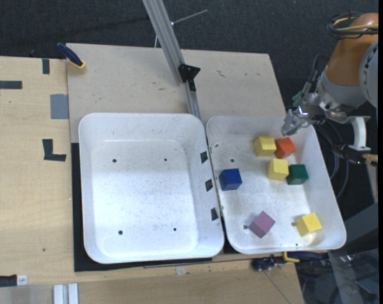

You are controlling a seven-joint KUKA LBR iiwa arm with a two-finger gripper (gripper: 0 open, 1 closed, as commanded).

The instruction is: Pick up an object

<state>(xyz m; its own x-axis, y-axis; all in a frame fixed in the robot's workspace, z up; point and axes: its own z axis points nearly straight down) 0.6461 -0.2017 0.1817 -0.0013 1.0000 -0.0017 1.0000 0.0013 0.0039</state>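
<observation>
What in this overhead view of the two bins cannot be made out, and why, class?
- Gripper: too small and blurred to tell open from shut.
- Orange block: whether the gripper touches it or hangs above cannot be told.
- Arm: cut off by the right edge.

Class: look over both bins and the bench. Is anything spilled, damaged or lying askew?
Nothing stands out. Seven blocks lie loose in the right bin, none spilled; the purple block sits turned at an angle.

light: even, bright overhead | shadows: soft, faint | img: low-res, slightly soft | glare: mild on bins [147, 122]
</observation>
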